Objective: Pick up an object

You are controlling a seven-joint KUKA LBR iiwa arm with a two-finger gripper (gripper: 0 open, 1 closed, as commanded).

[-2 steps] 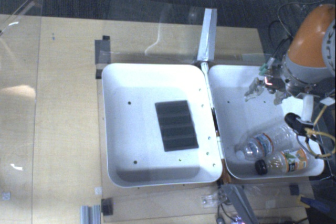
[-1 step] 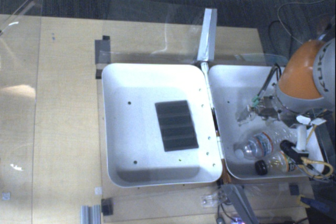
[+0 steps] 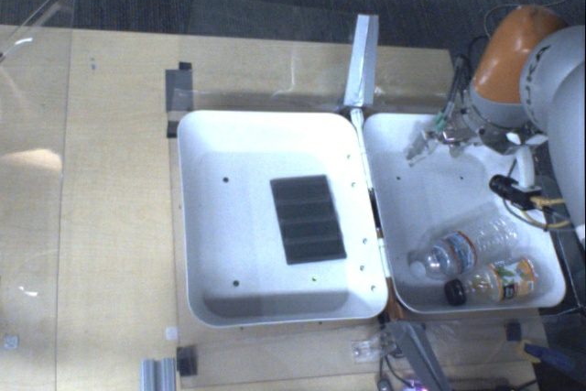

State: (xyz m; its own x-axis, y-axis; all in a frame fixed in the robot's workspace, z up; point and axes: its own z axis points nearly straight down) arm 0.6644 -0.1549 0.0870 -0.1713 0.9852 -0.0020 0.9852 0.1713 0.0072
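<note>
Entry: right bin [image 3: 403, 197], white, shallow, on the worktop [image 3: 110, 197]. Contents: two plastic bottles, a clear one [image 3: 458, 250] and a black-capped one with a yellow label [image 3: 490, 282], lying side by side in its near corner, probably rolled there. Claw [image 3: 438, 137] hung over the bin's far end, well apart from them, apparently empty; open or closed could not be told. Left bin [image 3: 197, 224] held a dark ribbed slab [image 3: 308, 218].

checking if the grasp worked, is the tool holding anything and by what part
Nothing is seen in the tool, which hangs over bare floor at the right bin's far end. The bottles lie at its near end.
</note>
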